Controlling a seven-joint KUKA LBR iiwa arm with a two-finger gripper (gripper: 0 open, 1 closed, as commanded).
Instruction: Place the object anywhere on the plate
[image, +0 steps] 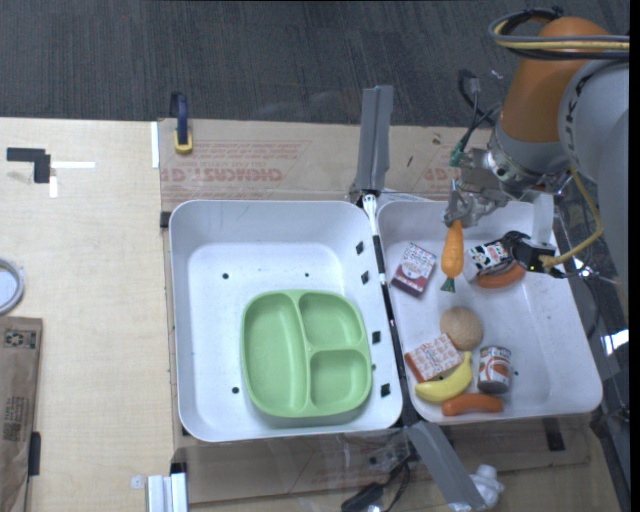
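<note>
Camera view: carrot (452, 251) hangs w/ top pinched in gripper (458, 214) over right bin (560, 400).

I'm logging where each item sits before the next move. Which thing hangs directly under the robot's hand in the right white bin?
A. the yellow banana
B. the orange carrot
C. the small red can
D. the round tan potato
B: the long orange carrot hangs upright with its top right beneath the hand, above the right white bin, while the other items lie nearer that bin's front edge.
</note>
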